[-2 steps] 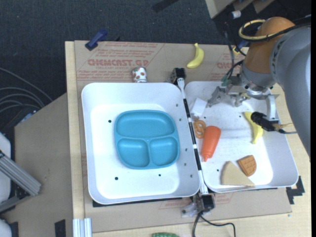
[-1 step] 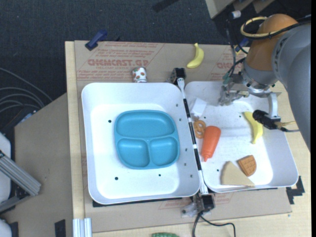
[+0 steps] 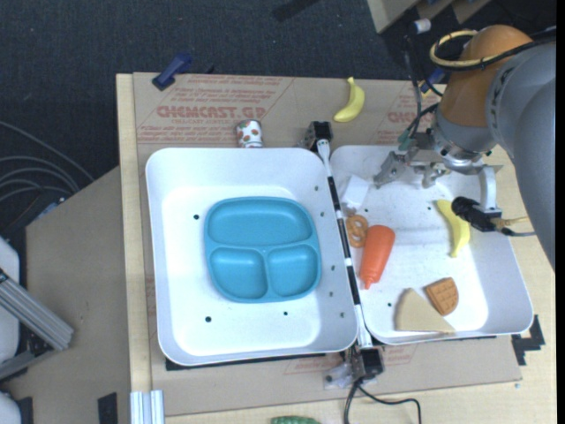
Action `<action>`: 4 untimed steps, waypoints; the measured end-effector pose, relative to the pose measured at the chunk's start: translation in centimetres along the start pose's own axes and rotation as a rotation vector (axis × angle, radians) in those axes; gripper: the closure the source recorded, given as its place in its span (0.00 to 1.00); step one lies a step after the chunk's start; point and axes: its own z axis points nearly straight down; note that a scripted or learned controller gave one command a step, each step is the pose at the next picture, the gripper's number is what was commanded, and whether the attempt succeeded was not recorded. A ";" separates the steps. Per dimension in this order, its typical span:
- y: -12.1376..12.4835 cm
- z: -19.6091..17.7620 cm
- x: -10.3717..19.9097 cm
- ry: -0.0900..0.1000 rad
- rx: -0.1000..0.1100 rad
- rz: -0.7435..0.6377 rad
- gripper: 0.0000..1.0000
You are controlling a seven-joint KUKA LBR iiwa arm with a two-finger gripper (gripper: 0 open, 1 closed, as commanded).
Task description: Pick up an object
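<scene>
Now I see the gripper (image 3: pixel 415 168) above the far edge of the right bin (image 3: pixel 503 276), and I cannot tell its state. Nothing sits between its parts as far as I see. Inside this bin an orange carrot (image 3: pixel 376 254) lies near the left wall, beside a small pretzel (image 3: pixel 356 229). A yellow banana (image 3: pixel 455 226) lies near the right wall. A bread slice (image 3: pixel 415 314) and a brown cookie (image 3: pixel 442 295) rest at the near edge. The left bin (image 3: pixel 172 263) carries a blue divided plate (image 3: pixel 261 246). Another banana (image 3: pixel 350 102) lies on the bench (image 3: pixel 212 104) behind the bins.
</scene>
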 end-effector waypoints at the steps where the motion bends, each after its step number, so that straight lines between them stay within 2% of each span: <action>1: -0.1 1.1 -5.4 0.000 0.001 0.003 0.00; 2: 0.0 0.0 -5.4 -0.002 -0.003 0.002 1.00; 3: 0.0 0.0 -5.3 -0.002 -0.002 0.001 0.00; 4: 0.1 -1.1 -5.4 -0.004 -0.005 0.001 1.00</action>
